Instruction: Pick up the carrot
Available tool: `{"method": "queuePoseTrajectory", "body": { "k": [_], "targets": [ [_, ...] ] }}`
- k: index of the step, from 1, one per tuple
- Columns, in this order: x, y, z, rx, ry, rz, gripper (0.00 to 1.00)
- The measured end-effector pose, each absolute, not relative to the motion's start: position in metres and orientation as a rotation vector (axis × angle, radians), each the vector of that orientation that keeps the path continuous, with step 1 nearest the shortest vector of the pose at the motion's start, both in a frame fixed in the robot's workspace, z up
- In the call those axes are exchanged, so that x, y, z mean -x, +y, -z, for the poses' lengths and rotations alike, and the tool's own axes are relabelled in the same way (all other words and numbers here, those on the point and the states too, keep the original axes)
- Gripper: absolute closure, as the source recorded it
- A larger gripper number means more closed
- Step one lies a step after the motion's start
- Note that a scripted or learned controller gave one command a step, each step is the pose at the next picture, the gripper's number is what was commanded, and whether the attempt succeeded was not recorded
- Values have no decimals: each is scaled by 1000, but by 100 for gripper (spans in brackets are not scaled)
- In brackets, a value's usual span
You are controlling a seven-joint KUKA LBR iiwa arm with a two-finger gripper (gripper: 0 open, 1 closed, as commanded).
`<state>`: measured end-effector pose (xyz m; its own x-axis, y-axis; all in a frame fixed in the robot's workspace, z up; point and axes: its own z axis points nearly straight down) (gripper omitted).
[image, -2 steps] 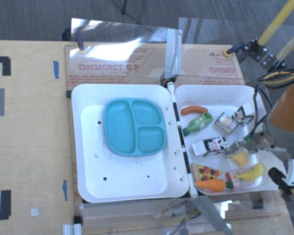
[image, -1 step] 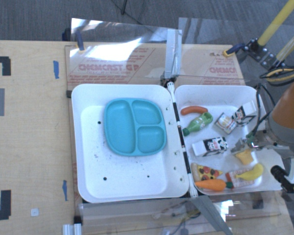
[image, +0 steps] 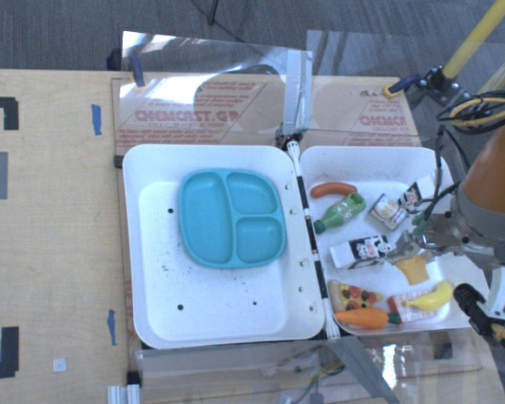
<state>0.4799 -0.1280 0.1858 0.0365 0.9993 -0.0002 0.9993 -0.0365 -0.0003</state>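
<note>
Camera view: the carrot (image: 364, 318) lies flat along the near edge of the right bin (image: 366, 155), close to the near-left corner, with its tip toward the divider. The gripper (image: 412, 244) sits above the middle of that bin, over the milk carton (image: 361, 250) and the cheese (image: 413, 269), well apart from the carrot. Whether its fingers are apart or together I cannot tell, since the wrist and cables blur them.

To do this step well, I judge the arm should travel toward the near wall and come down with the fingers set across the carrot's short width, not along its length. The carrot is crowded. The pizza slice (image: 358, 295) touches or nearly touches it on the far side, a red piece (image: 401, 304) lies just beside its stem end, and the banana (image: 433, 296) is near. A centred, straight descent should keep the fingers off those and off the wall.

The right bin also holds a sausage (image: 332, 189) near the far-left, a green bottle (image: 339, 212) just beside it, and a small box (image: 388, 212) further right.

The left bin (image: 143, 251) holds one thing, a teal plate (image: 231, 217) with three compartments, lying flat toward the far side
</note>
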Motion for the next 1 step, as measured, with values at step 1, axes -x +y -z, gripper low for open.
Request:
{"method": "queuePoseTrajectory", "body": {
  "k": [1],
  "targets": [
    [-479, -45, -184, 2506, -1890, -2, 100]
  ]
}}
